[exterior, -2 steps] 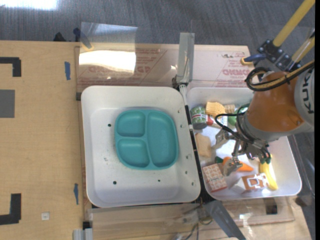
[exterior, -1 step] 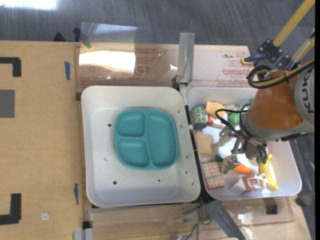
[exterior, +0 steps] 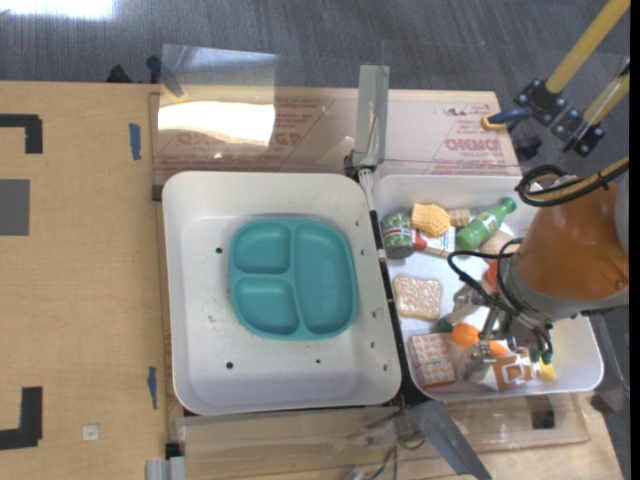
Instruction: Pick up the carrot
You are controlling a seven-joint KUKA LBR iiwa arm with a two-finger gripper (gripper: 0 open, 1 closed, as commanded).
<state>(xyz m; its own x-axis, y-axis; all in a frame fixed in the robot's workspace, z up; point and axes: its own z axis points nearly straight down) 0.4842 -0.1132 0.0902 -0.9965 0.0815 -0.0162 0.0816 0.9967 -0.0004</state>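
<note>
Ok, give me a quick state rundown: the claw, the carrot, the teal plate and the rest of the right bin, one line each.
Claw: down in the right bin, over the toy food; grip unclear.
Carrot: lying in the right bin beside the claw, not visibly gripped.
Teal divided plate: flat in the left bin, nothing on it.
Green bottle: lying on its side.
Green can: looks upright, at the bin's left wall.
Cracker: lying flat.
</note>
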